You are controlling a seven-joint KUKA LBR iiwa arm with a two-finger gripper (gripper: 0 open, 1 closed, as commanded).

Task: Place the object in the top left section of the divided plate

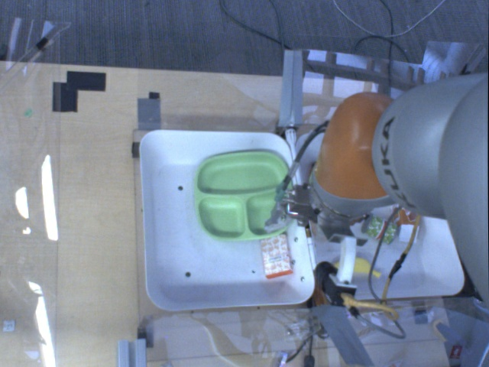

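Green divided plate (238, 195) awaits; jaws (281, 209) hover at its three o'clock rim, their state impossible to tell. Next, reach toward eleven o'clock.

Light green divided plate (237, 193) in white left bin (164, 220). Small packet (276, 257) is white with red-orange print. Arm (412, 151) grey with orange band; bench (76, 228) pale wood with black marks.
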